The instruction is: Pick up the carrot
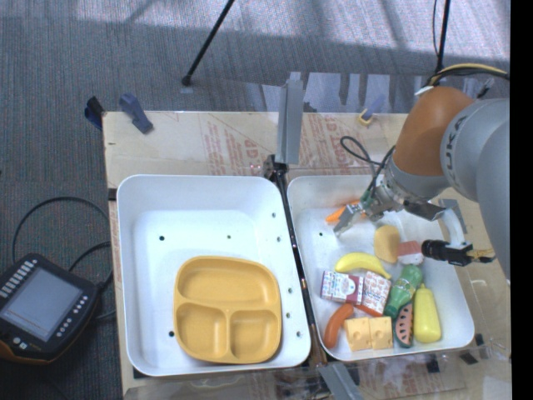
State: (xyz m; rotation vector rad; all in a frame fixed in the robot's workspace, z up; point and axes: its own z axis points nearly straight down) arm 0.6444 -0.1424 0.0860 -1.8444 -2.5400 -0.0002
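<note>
I am seeing the pincer (350, 217) hanging low in the right bin (315, 192), its fingers apart. The carrot (336, 216) is lying at the bin's far left part, just beside the fingertips, not clamped.

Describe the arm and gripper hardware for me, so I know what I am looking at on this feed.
The arm is a thick, rounded grey body with a glossy orange band above the wrist. A black cable loops beside the wrist. The gripper is small, metallic grey, and narrows toward its tip.
</note>
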